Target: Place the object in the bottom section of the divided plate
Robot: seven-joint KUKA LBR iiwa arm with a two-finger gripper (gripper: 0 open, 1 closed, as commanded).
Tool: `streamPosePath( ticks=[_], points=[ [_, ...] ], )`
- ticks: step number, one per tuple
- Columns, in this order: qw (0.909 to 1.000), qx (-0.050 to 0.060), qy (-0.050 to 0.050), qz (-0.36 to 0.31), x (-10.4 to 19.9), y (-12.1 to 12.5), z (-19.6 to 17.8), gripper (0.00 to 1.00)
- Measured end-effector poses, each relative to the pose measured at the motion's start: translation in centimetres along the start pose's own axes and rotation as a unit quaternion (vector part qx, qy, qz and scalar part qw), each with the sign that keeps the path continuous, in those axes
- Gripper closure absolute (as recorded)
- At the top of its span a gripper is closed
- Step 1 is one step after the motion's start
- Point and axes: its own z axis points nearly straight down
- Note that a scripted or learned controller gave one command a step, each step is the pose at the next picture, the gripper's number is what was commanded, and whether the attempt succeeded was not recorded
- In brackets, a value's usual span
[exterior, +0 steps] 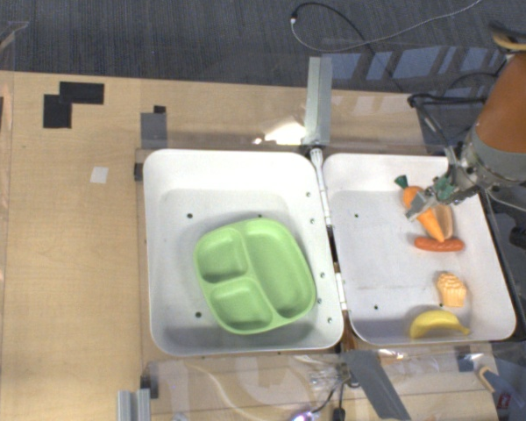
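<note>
The green divided plate (255,275) lies tilted in the left white bin (171,178). It has two small sections on its left side and one large section on its right. In the right bin (368,314), an orange carrot (436,225) with a green top lies near the far right. My gripper (431,198) hangs directly over the carrot's upper half and crosses it, low in the bin. The grey arm with its orange band (511,108) comes in from the right edge.
Just below the carrot lies a red-orange sausage-shaped piece (438,245). A pale yellow-orange food piece (451,290) and a yellow banana (437,324) sit nearer the front right corner. A raised divider (326,235) separates the bins. A black cable (368,33) runs behind the bench.
</note>
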Motion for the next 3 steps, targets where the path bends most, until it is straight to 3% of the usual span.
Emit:
streamPosePath(
  ticks=[1, 2, 3],
  points=[
    [1.0, 0.002, 0.001, 0.002, 9.4, 0.9, 1.5, 1.0],
    [0.9972, 0.001, 0.002, -0.075, 17.2, 2.5, 4.1, 1.0],
    [0.9996, 0.002, 0.002, -0.027, 15.9, -1.2, 4.1, 1.0]
  ],
)
